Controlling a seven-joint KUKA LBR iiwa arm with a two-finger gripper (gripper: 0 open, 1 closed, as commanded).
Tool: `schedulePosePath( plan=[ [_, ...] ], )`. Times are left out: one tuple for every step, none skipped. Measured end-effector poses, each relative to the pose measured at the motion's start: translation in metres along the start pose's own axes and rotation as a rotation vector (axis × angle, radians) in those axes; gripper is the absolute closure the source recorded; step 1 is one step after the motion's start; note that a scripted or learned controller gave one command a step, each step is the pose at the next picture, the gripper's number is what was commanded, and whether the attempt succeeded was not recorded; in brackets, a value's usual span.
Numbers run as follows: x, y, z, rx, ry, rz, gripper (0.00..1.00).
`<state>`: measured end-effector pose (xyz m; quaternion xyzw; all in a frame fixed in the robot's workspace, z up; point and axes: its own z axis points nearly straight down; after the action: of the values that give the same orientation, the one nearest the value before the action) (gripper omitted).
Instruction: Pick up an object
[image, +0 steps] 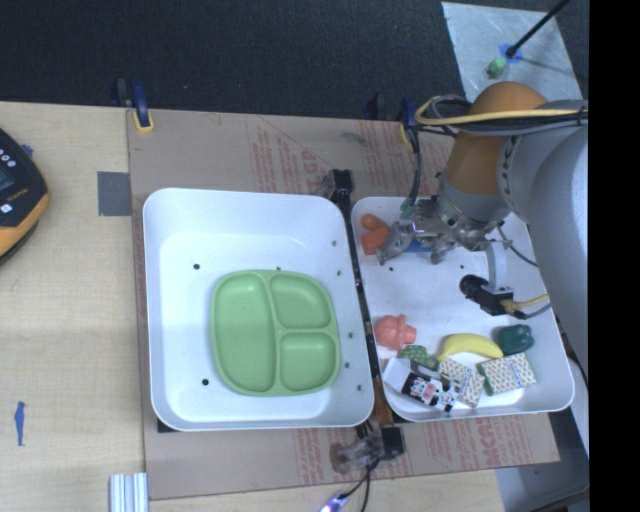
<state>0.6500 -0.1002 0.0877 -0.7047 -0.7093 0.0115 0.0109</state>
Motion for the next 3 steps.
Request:
schedulePosePath(
  plan=[
    [0.000,0.002,-0.013,-0.010,0.000,0.001,1.00],
    [-0.010,-0.050,-0.023,-0.028,-0.001,0.002,1.00],
    [0.071,-0.004,-0.105,-0.030,0.001,0.001,1.00]
  ],
)
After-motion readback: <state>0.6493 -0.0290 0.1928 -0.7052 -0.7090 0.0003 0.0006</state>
